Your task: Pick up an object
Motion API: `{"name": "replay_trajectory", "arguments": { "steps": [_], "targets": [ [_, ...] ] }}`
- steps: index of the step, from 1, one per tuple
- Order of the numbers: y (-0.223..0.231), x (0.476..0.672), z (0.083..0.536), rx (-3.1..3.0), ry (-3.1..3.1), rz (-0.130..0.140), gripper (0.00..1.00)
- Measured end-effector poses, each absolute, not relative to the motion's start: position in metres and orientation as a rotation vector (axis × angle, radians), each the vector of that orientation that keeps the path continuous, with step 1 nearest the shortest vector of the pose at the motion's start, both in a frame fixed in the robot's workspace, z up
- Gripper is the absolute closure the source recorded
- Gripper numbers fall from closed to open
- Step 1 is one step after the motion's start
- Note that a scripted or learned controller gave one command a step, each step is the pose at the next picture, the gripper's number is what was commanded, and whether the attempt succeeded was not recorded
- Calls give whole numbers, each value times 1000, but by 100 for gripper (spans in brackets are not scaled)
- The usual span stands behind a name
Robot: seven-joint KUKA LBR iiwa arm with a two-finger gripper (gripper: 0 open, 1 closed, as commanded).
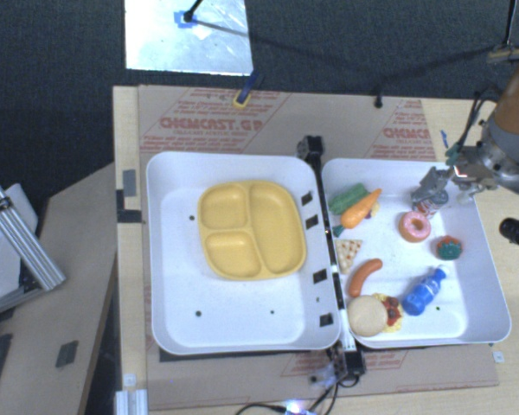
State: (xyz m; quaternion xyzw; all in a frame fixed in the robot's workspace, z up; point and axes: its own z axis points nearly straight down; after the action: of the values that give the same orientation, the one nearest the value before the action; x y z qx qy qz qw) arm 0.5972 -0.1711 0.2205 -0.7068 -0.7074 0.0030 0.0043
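**Booth:** Where's your pincer right now?

**Me:** My pincer (431, 195) hangs over the right bin (489, 271), close to its far edge and toward the far right corner. Whether it is apart or together, I cannot tell from up here; I see nothing clamped in it.

**Booth:** And what's under you?

**Me:** A pink doughnut (414, 226) lies just beside the pincer, on the near side. Toward the right edge sits a small teal and orange piece (449, 248). Nearer the front, a blue bottle (423, 291) lies tilted.

**Booth:** The other side of that bin?

**Me:** Along the left edge: a green vegetable (347, 198) touching a carrot (360, 210) near the far corner, then a cracker (349, 251), then a sausage (364, 275), and a burger (373, 314) in the near left corner.

**Booth:** The left bin?

**Me:** The left bin (169, 232) carries a yellow divided plate (249, 230), lying flat about the middle. Both bins rest side by side on the tabletop (208, 119).
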Motion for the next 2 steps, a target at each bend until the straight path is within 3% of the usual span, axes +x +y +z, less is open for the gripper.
{"name": "replay_trajectory", "arguments": {
  "steps": [1, 2],
  "targets": [
    [-171, 600, 228, -2219, -2226, -1, 0],
    [-180, 603, 174, -2219, -2222, 2, 0]
  ]
}}
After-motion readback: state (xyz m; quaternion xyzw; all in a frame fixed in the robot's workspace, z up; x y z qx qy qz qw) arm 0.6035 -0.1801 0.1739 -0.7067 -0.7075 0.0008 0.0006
